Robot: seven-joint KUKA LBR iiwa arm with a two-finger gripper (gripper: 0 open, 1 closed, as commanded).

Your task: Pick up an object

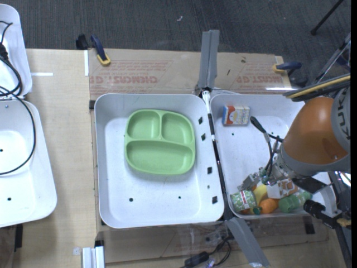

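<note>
Jaws point(266, 178) over toy food point(262, 201)

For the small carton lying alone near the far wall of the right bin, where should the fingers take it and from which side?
Probably straight from above, closing across the short sides of the small white, red and blue carton. It appears to lie flat with bare bin floor on its near side, while the right white bin has its far wall close behind, so a sideways approach looks cramped.

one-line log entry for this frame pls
arm: low over right bin | gripper: at toy food pile, near corner | grasp: unconfirmed | small carton: far end | green plate: left bin
</note>
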